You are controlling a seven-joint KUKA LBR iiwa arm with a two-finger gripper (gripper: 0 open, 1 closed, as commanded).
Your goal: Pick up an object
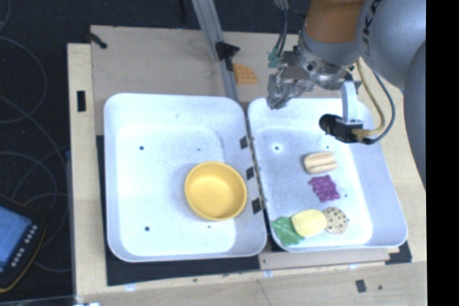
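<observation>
At the near edge of the right bin (380, 175) sit a green thing (285, 228), a yellow thing (309, 222) and a round cookie (336, 220), all close together. A purple lump (325, 188) and a tan roll (319, 162) lie farther in. The left bin (129, 154) holds a yellow bowl (214, 190) (lots of bare white floor around it). Farthest, the gripper (278, 98) hangs over the right bin's back left corner, holding nothing.

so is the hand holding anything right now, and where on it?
Nothing visible in the hand. It hangs above the right bin's far left corner, apart from the items in it.
</observation>
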